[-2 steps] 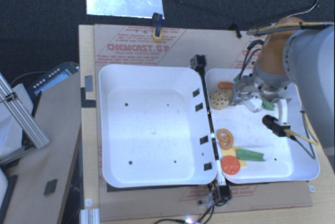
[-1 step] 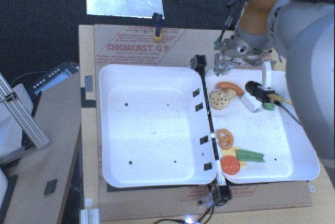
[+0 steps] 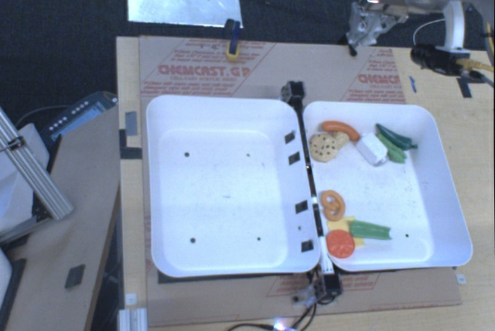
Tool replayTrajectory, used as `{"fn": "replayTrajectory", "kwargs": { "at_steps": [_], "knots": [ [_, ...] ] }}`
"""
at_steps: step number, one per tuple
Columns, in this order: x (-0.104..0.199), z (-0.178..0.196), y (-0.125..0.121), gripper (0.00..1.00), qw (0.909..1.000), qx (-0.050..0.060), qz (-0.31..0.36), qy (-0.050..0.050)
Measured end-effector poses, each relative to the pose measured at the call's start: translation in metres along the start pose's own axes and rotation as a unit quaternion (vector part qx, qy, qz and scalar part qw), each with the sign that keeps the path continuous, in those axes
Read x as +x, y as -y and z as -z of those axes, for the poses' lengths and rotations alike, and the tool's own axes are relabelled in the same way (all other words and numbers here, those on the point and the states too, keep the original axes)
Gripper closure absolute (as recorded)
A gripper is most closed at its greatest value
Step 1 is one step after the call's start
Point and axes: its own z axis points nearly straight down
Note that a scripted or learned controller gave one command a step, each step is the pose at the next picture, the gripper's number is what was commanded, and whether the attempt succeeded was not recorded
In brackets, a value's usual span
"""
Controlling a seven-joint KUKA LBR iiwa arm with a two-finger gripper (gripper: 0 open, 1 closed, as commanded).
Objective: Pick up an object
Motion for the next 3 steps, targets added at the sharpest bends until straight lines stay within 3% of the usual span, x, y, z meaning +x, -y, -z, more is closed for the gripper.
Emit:
{"fn": "replayTrajectory", "kwargs": {
  "at_steps": [1,2,3],
  "knots": [
    [0.078,-0.125,0.018,1.0,0.9999,0.014,0.001,-0.001],
    [0.09,0.142,0.038,1.0,1.0,0.0,-0.001,-0.002],
    [0.134,0.007,0.057,1.0,0.9999,0.016,0.0,0.0]
  ]
}}
